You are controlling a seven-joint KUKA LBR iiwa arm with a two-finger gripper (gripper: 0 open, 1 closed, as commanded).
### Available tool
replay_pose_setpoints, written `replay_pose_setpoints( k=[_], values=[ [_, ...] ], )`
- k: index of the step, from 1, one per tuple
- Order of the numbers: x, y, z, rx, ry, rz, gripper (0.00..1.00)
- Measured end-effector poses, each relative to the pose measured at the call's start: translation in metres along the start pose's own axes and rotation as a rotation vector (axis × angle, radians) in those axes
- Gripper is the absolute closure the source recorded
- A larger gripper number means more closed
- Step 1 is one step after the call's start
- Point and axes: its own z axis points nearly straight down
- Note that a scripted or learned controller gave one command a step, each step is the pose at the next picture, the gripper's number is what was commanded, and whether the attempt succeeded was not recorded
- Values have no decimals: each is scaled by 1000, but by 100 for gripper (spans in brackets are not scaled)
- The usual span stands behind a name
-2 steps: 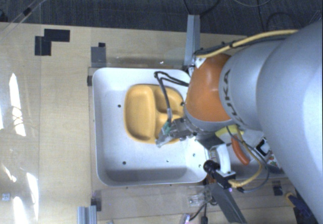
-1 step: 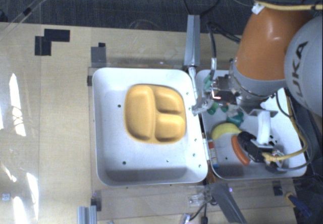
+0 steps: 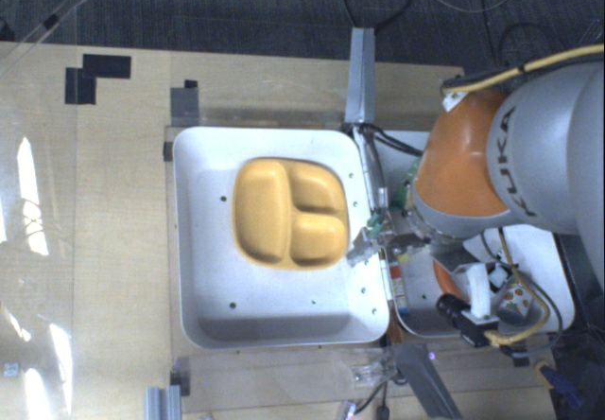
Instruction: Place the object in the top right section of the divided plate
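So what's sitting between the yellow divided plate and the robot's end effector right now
In the camera view, just bare white bin floor and the bin's raised right rim separate the yellow divided plate from the end effector at that rim.

Plate in left bin, arm over right bin

A yellow divided plate (image 3: 288,212) was seen in the left bin (image 3: 203,248). The arm (image 3: 510,163) was positioned over the right bin (image 3: 567,290), its gripper (image 3: 371,243) at the bins' shared edge.

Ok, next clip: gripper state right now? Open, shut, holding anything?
Gripper: cannot be told. It sits at the right rim of the left bin, beside the yellow divided plate; no object seen in it.
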Motion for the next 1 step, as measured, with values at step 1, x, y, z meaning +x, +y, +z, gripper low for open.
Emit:
replay_pose_setpoints(
  k=[1],
  values=[
    [0,0,0,0,0,1,0]
  ],
)
